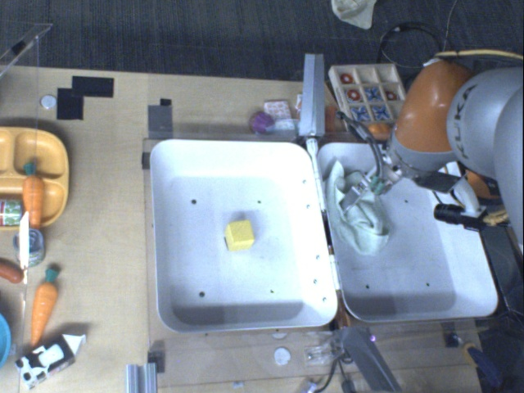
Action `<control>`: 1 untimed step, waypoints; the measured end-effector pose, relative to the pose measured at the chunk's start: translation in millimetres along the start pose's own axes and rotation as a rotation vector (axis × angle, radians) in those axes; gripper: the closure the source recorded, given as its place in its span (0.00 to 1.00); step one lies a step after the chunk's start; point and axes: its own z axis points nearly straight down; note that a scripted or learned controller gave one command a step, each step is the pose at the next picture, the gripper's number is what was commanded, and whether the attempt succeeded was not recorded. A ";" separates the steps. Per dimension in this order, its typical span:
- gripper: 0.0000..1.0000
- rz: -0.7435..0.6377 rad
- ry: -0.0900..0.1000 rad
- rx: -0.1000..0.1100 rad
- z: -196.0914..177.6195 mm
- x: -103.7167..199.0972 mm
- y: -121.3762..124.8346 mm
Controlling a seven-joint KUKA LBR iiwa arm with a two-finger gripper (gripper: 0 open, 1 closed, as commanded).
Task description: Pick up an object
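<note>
A small yellow block (240,235) lies near the middle of the left white bin (180,301). In the right white bin (442,293), a crumpled pale cloth (360,223) sits bunched against the left wall. My gripper (361,191) reaches in from the right and is low over the upper part of that cloth, touching or nearly touching it. The grey arm with its orange band (430,109) hangs over the bin's back right corner and hides that part of it.
A metal divider post (311,97) stands behind the seam between the bins. A purple toy (262,122) and a box of red and blue tiles (367,88) lie behind the bins. A yellow tray (45,150) with toy carrots sits on the bench at far left.
</note>
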 end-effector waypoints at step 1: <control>0.00 -0.051 -0.006 -0.004 -1.5 14.1 -11.6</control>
